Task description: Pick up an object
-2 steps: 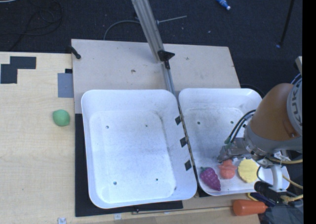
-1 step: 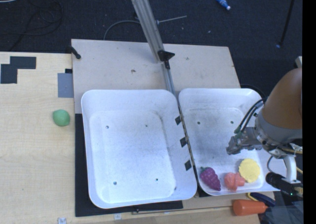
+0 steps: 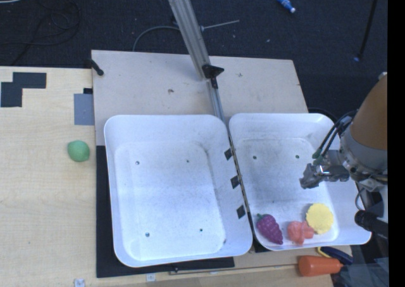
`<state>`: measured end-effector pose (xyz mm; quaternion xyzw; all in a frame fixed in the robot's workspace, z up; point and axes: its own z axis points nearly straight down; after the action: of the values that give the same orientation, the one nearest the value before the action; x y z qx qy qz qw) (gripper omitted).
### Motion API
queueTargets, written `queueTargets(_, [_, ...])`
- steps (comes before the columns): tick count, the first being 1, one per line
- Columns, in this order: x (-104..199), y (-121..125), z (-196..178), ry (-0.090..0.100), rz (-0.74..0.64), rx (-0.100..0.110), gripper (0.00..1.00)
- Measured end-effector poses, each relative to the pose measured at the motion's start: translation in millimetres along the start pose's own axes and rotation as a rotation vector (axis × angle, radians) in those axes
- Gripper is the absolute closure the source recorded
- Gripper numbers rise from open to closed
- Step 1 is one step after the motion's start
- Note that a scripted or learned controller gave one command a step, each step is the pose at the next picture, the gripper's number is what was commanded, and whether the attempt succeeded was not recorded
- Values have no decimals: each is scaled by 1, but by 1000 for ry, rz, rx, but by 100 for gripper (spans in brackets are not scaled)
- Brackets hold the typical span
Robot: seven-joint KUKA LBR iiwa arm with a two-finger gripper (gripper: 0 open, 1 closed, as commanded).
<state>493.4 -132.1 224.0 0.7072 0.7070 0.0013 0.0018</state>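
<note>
Three small toys lie along the front edge of the right bin (image 3: 278,133): a purple bunch of grapes (image 3: 269,228), a pink-red lump (image 3: 299,232) and a yellow round piece (image 3: 320,217). My gripper (image 3: 310,178) hangs over the right side of this bin, a short way above and behind the yellow piece. Nothing shows between its fingers. The arm's grey wrist and orange band (image 3: 373,114) come in from the right.
The left bin (image 3: 126,130) lies beside the right one, with a row of black clips (image 3: 234,181) along the divide. A green ball (image 3: 78,151) sits on the wooden bench to the left. An orange object (image 3: 319,265) lies in front of the right bin. A metal rail (image 3: 193,29) slants behind the bins.
</note>
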Motion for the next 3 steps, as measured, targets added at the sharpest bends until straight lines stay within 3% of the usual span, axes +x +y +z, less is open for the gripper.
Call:
queueTargets(1, [0,1,-52,0,0,0,100])
queueTargets(2, [44,21,-45,1,-3,5,100])
queueTargets(3, [89,22,-34,1,-3,6,100])
